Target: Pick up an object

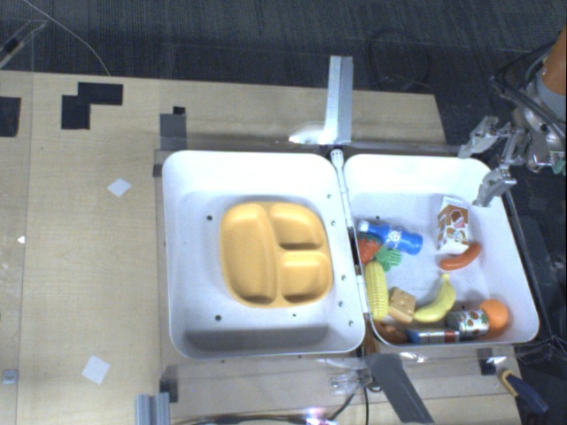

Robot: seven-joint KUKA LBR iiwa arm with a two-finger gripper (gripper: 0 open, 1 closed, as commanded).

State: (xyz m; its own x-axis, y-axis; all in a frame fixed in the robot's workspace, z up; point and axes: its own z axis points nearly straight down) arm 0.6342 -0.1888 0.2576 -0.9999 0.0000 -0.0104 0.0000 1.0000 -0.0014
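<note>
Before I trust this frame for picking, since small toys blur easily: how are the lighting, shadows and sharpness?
Camera view: even, soft overhead light; a grey shadow lies along the near inner wall of the left bin below the yellow tray. No harsh glare on the white plastic. The whole image is slightly soft, so the carton print is unreadable. The gripper at the right bin's corner looks blurred.

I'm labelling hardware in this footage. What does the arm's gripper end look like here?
At the camera view's right edge, the gripper is pale silver-grey metal, with thin angular fingers and small bracket-like parts. Behind it sits an orange band and dark cables looping around the wrist.
</note>
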